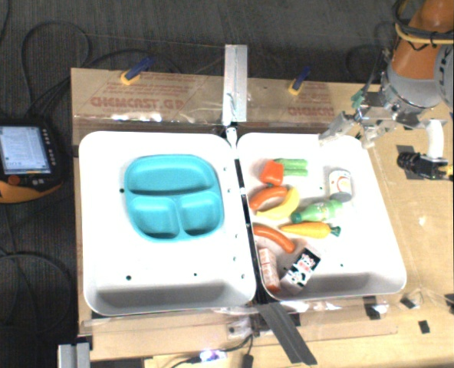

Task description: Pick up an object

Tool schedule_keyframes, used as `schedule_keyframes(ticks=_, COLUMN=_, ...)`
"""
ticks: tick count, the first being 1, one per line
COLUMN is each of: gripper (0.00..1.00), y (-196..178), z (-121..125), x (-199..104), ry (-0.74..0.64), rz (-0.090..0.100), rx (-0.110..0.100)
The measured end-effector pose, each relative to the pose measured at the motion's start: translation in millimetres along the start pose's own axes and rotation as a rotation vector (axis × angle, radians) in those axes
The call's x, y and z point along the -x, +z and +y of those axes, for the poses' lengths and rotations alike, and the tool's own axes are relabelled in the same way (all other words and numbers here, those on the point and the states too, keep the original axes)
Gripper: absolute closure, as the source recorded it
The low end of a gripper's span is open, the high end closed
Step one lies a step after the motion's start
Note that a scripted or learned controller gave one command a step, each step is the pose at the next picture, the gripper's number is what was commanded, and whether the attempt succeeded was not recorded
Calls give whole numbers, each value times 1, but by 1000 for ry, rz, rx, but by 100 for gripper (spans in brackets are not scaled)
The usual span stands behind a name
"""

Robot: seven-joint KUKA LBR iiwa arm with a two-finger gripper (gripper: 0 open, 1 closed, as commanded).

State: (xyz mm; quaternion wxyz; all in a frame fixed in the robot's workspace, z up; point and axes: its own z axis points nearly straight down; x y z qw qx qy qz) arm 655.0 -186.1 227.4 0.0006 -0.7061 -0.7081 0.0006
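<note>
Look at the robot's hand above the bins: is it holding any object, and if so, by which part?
Nothing is held. The hand hangs over the far right corner of the right bin, apart from the toy food, with nothing between its fingers.

I see a blue divided tray in the left bin, and a handheld screen left of the bench.

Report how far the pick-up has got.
Done: nothing looks picked yet. The toy foods, among them the yellow plastic banana and the orange plastic carrot, all lie in the right-hand shallow white bin. In hand: the claw sits at that bin's far right corner, above its rim, with nothing seen in it. Left: move over a toy, descend, grip and lift. The turquoise divided plastic tray lies in the left bin.
</note>
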Motion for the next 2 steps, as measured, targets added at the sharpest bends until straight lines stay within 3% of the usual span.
schedule_keyframes(ticks=1, gripper=0, y=107, z=-26, x=12, ry=-184, rz=-3, rx=2)
schedule_keyframes(ticks=2, gripper=0, y=138, z=-53, x=21, ry=-296, rz=-4, rx=10)
